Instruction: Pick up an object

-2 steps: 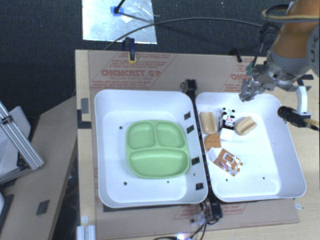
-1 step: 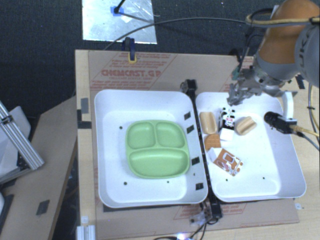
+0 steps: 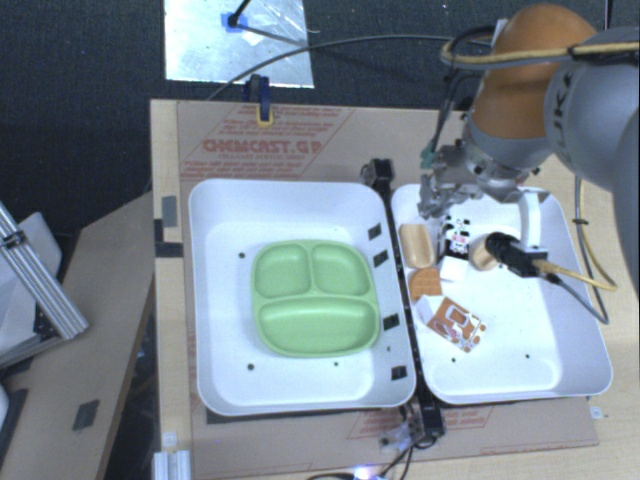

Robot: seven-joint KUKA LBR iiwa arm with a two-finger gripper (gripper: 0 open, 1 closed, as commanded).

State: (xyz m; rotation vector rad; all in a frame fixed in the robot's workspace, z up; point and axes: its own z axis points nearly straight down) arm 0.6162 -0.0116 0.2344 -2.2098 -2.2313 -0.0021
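Steel-grey gripper [image 3: 437,203] is hanging low over the right bin [image 3: 530,338], up and to the right of the green plate [image 3: 315,298], just past the wall that is parting the two bins. Whether it is spread or closed cannot be told, nor whether it is touching anything.

Just below it, and level with the green plate's top edge, a tan block [image 3: 415,243] with rounded corners and a matte, bread-like face is lying close to that wall. Right of the block, farther from the plate, a small black-and-white piece [image 3: 458,236] is sitting beside a rounded tan lump [image 3: 482,254].

Level with the plate's middle, an orange-brown wedge [image 3: 425,283] is lying flat. An orange-and-white packet [image 3: 456,324], glossy and printed, is lying tilted level with the plate's lower half.

The plate itself, smooth plastic moulded into three compartments, is resting in the left bin [image 3: 220,268]. Both bins are glossy white and shallow.

The arm [image 3: 560,88], grey with an orange band, is reaching in from beyond the plate's upper right.
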